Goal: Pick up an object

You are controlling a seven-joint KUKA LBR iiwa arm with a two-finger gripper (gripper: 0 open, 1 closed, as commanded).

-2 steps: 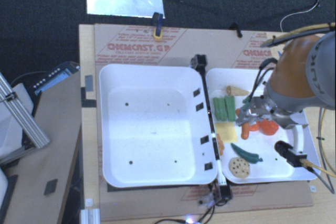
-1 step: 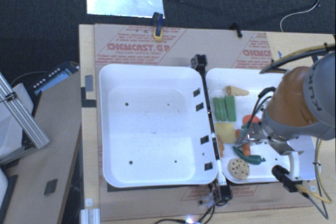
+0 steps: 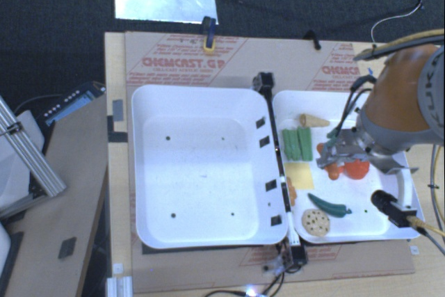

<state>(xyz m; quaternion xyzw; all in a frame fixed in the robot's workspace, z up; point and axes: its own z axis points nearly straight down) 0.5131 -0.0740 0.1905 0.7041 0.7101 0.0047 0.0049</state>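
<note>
My gripper [image 3: 332, 158] hangs low in the right bin [image 3: 348, 102], reaching in from the right. It is directly over a small red-orange piece [image 3: 334, 173], and a red tomato [image 3: 357, 169] lies just to its right. Left of the gripper lie a green ridged block [image 3: 297, 142] and a yellow cheese slice [image 3: 300, 175]. A pale cone [image 3: 314, 122] rests toward the back of the bin. A dark green chili [image 3: 330, 206] and a round cookie [image 3: 316, 222] sit near the front edge. I see nothing lifted off the bin floor.
The left bin [image 3: 201, 170] stands beside the right one, with a black-clipped divider [image 3: 272, 149] between them. A small orange piece [image 3: 293, 194] lies against the divider. Both bins rest on a cardboard sheet [image 3: 181, 59].
</note>
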